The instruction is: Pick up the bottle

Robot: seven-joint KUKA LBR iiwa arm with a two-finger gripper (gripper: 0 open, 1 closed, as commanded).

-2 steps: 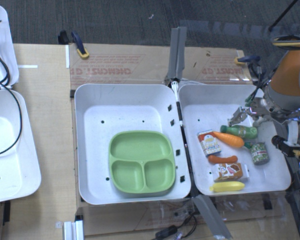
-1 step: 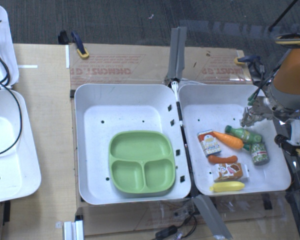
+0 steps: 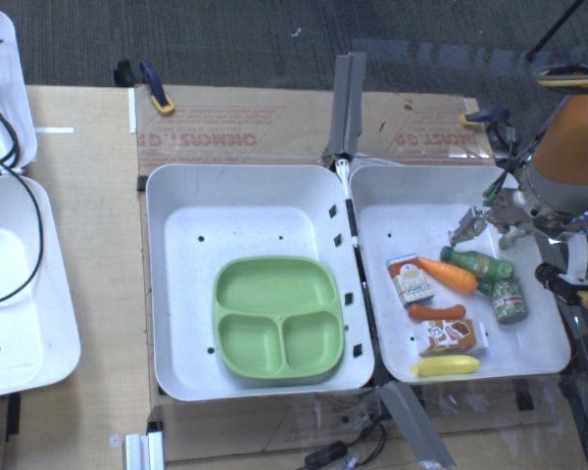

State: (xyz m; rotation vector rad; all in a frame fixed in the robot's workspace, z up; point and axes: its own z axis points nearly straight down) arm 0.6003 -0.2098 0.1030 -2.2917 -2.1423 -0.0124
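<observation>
Where the right white bin point(image 3: 529, 360) crowds, we log one green plastic bottle point(image 3: 479, 263) lying beside the orange carrot point(image 3: 448, 274); metal two-finger gripper point(image 3: 490, 225) just above, grip unreadable.

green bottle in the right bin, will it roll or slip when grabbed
The green bottle lies on its side, so it would probably roll if nudged. Its surface looks smooth, likely slippery. The carrot touching it may shift too.
</observation>
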